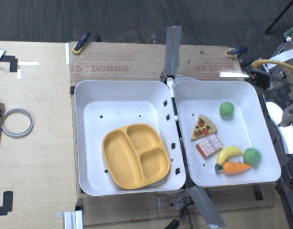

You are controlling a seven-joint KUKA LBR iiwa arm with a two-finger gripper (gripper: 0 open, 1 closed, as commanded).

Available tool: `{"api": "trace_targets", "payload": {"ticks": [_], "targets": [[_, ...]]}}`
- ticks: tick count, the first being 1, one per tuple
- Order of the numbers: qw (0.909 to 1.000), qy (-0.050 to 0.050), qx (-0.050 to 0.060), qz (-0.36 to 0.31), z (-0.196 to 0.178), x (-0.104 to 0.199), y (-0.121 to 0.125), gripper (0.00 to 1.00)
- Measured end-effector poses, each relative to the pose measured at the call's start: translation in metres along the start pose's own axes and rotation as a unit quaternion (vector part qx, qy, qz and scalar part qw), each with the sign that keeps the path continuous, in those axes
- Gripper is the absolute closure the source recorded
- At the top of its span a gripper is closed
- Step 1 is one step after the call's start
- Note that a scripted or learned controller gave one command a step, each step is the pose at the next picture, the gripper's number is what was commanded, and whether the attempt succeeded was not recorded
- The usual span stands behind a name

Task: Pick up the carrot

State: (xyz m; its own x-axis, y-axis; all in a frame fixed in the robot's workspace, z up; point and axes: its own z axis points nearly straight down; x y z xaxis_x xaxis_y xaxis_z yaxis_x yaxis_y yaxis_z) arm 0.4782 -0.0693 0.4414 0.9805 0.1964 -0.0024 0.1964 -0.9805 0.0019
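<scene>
The orange carrot (pixel 235 168) lies near the front edge of the right bin (pixel 260 99), with its green top pointing left. A yellow banana (pixel 228 153) rests just behind it and a green ball (pixel 251 156) sits against its right end.
The right bin also holds a pizza slice (pixel 203 127), a red-and-white card (pixel 208 146) and a second green ball (pixel 227 109). A yellow divided plate (pixel 135 155) lies in the left bin (pixel 89 128). A tape roll (pixel 16 122) sits on the bench at left. Cables (pixel 272 68) crowd the right side.
</scene>
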Motion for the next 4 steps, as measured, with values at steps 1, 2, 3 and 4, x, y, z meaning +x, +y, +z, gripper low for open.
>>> {"api": "trace_targets", "payload": {"ticks": [1, 2, 3, 4], "targets": [[1.0000, 0.000, 0.000, -0.001, 0.000, -0.001, 0.005, 0.00], [1.0000, 0.000, 0.000, -0.002, 0.000, -0.001, 0.003, 0.00], [1.0000, 0.000, 0.000, -0.003, 0.000, 0.002, -0.008, 0.00], [0.9999, -0.001, 0.000, -0.013, 0.001, 0.016, 0.006, 0.00]]}}
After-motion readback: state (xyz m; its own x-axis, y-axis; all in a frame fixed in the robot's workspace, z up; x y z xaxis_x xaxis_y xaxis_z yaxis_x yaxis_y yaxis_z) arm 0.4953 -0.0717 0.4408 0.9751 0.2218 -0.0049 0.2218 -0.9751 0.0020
